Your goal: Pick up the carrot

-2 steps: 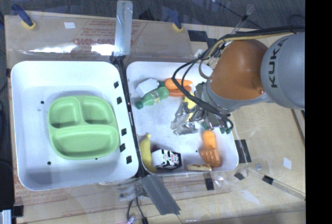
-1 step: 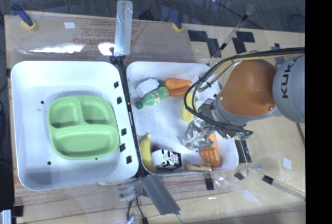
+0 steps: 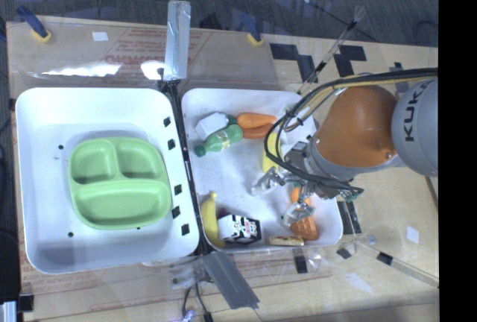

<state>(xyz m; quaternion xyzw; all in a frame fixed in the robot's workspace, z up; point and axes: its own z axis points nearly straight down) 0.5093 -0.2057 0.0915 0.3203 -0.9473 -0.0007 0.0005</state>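
The carrot [image 3: 255, 121] is orange and lies on its side near the back of the right bin [image 3: 223, 182], just right of a green bottle [image 3: 220, 139]. My gripper [image 3: 276, 200] hangs over the front right part of that bin, well in front of the carrot and apart from it. Its metal fingers [image 3: 263, 182] are spread open with bare bin floor between them. The orange band and grey wrist cover the bin's right side.
A small white object [image 3: 211, 122] lies beside the bottle. A banana [image 3: 209, 219], a black-and-white carton [image 3: 240, 228], a lumpy orange toy [image 3: 305, 227] and a tan piece [image 3: 286, 241] line the front wall. The left bin [image 3: 37, 164] holds a green divided plate [image 3: 118, 181].
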